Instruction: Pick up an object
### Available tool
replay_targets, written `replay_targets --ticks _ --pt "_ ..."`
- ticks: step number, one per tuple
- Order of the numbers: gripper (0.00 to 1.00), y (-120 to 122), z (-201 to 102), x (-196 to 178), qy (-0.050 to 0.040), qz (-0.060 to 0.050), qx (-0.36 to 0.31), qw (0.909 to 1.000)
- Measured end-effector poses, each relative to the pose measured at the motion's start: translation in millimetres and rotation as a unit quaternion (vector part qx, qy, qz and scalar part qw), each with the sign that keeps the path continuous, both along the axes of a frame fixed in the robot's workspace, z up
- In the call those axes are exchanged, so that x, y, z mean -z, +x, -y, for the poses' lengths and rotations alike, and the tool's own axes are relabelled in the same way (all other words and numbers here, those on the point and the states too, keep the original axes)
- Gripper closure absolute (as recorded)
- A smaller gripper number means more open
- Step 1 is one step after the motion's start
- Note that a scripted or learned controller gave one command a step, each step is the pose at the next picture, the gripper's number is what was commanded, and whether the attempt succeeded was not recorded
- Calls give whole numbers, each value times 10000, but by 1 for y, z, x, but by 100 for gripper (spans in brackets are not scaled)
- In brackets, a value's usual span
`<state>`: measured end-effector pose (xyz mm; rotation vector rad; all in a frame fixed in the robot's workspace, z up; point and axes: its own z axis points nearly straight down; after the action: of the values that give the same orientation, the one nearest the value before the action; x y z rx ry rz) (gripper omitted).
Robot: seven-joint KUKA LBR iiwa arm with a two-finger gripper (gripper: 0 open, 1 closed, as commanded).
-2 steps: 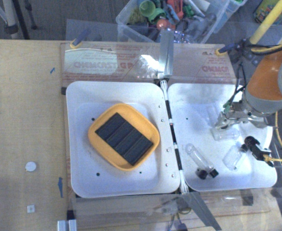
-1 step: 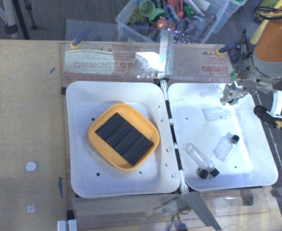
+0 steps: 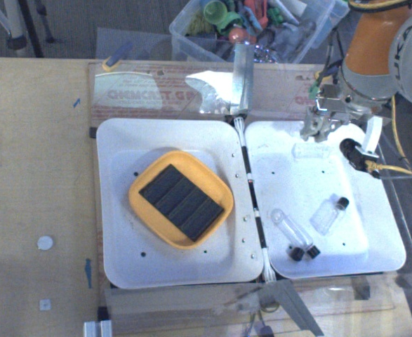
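My gripper (image 3: 318, 128) hangs over the far edge of the right bin (image 3: 374, 258), below the orange band of the arm (image 3: 377, 34). Nothing shows in its grasp. Nearer the front of that bin lie two clear vials with black caps: one (image 3: 288, 229) at the front centre, lying at a slant, and a shorter one (image 3: 328, 214) to its right. A loose black cap (image 3: 312, 252) sits beside the first vial's capped end. In the left bin (image 3: 114, 258) rests a yellow tray-like object (image 3: 181, 199) with a dark slatted top.
A clear tub of coloured toys (image 3: 262, 12) stands behind the bins. A metal post (image 3: 243, 76) rises at the back between them. A black cable loop (image 3: 356, 156) hangs off the arm over the right bin's far right side.
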<state>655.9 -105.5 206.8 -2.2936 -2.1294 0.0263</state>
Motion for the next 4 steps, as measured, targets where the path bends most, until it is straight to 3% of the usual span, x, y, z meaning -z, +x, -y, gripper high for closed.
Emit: replay_targets --ticks 1,2,3,4 --pt "100 11 -40 -14 -3 121 661 9977" --pt "0 11 -40 -14 -3 118 660 9977" --pt "0 -76 -62 23 27 86 -660 9978" --pt "0 -137 -58 23 28 93 -992 9950"
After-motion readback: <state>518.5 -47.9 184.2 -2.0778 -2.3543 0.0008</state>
